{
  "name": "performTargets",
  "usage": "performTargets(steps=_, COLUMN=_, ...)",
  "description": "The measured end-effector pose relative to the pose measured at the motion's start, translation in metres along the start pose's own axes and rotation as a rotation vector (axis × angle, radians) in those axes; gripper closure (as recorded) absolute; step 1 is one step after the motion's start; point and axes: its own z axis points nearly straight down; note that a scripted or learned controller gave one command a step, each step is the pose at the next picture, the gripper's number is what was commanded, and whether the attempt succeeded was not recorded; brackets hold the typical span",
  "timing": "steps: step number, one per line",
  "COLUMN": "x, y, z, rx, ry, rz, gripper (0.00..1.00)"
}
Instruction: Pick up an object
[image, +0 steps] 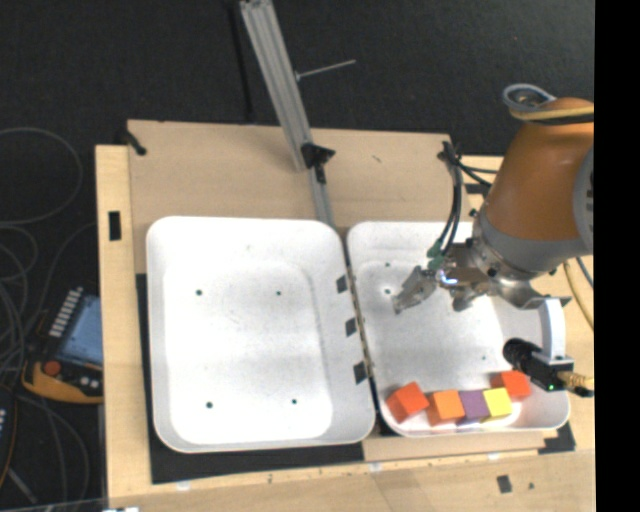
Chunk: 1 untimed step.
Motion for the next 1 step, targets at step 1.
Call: performTargets(steps=1, x=-0.0585, y=-0.0096, z=0.1232, rx=0.015, ry=-0.001, rz=0.010, gripper=0.00)
